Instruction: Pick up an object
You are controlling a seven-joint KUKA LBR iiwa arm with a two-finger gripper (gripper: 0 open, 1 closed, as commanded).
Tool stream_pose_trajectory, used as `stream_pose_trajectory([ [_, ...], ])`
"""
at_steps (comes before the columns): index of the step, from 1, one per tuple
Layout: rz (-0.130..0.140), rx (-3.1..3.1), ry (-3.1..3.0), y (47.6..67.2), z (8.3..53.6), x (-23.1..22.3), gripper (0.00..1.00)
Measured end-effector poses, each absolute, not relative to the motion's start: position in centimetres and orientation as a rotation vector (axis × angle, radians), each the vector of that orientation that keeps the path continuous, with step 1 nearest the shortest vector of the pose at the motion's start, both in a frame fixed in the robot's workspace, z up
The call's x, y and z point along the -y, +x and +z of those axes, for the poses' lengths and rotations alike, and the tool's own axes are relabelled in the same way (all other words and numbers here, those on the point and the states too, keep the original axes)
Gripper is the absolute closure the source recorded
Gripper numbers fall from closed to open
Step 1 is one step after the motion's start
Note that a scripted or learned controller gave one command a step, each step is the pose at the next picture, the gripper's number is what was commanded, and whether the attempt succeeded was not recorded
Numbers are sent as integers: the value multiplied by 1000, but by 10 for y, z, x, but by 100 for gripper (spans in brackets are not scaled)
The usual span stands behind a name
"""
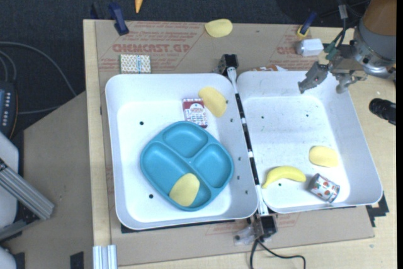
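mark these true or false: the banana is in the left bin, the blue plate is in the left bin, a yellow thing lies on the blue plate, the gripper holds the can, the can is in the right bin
1. The banana is in the left bin. False: it lies in the right bin.
2. The blue plate is in the left bin. True.
3. A yellow thing lies on the blue plate. True.
4. The gripper holds the can. False: the can lies on the bin floor, far from the gripper.
5. The can is in the right bin. True.
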State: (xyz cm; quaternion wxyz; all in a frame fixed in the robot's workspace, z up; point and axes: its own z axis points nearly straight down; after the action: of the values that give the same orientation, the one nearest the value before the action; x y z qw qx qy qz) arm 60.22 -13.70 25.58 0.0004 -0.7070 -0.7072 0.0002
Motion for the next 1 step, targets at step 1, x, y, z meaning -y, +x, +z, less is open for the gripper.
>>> stream_pose_trajectory([
  [1, 3, 2218, -2221, 534, 113, 167, 0],
])
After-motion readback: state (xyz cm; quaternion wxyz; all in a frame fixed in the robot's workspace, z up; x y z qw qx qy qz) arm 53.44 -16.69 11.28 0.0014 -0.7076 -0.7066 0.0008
